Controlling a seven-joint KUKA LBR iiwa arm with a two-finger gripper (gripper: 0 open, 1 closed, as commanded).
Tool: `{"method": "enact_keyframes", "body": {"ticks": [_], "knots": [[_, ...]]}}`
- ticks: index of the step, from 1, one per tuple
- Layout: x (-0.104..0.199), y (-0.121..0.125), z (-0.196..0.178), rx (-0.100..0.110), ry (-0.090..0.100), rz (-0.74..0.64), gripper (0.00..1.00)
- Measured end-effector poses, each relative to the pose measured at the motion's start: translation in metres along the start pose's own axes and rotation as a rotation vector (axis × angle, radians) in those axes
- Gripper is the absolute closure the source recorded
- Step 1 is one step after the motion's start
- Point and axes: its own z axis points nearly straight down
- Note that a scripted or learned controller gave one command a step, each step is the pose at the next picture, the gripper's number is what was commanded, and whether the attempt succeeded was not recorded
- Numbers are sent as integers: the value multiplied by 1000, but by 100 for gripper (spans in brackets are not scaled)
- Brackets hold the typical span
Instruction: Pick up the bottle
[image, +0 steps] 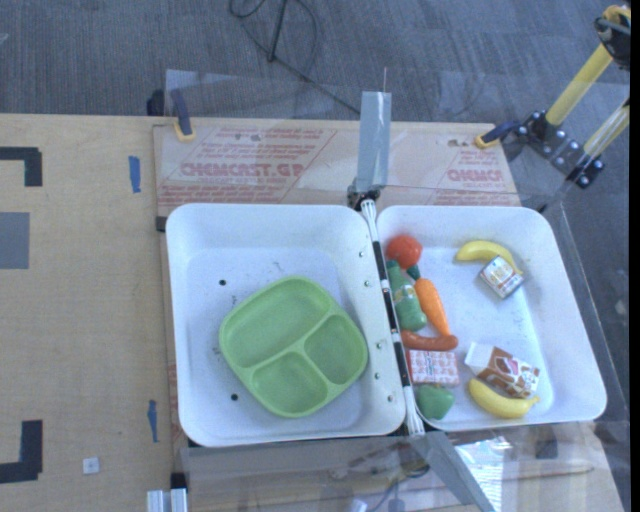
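Toward nine o'clock in the right bin: green bottle, lying lengthwise against the divider wall. Touching it at twelve o'clock, a red tomato; just beside it at three o'clock, an orange carrot; at six o'clock, a sausage. Over in the left bin, a green divided plate. Cannot tell the end effector's state.

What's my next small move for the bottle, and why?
Probably bring the gripper in above the green bottle in the right bin. It lies along the bin's left wall, hemmed by the tomato and carrot, so line up before descending.
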Motion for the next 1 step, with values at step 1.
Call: {"method": "enact_keyframes", "body": {"ticks": [1], "knots": [[0, 0, 0, 0, 0, 0, 100]]}}
